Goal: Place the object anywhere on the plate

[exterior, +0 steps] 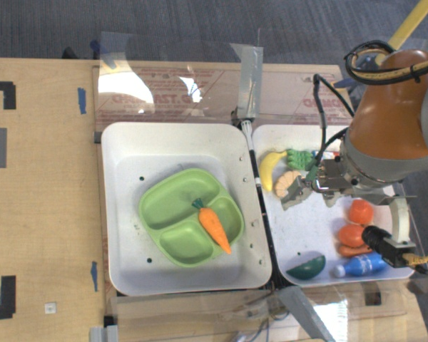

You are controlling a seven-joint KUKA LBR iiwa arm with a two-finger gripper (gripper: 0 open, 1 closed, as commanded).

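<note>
A green divided plate [172, 206] lies in the left white bin [121, 191]. An orange toy carrot [214, 225] with a green top rests on the plate, across the ridge between its right-hand compartments. My gripper [297, 195] hangs low over the upper left part of the right bin [299, 237], well to the right of the plate. Right at the gripper's tip lies a small tan, peach-coloured object [285, 183]; whether it is touching the gripper I cannot make out. The grey and orange arm [389, 116] covers the bin's upper right.
In the right bin, a yellow banana [269, 168] and a green leafy piece [298, 158] lie by the gripper. Orange-red pieces [355, 223], a blue bottle [360, 266] and a dark green piece [308, 266] sit along its lower part. A ridge divides the bins.
</note>
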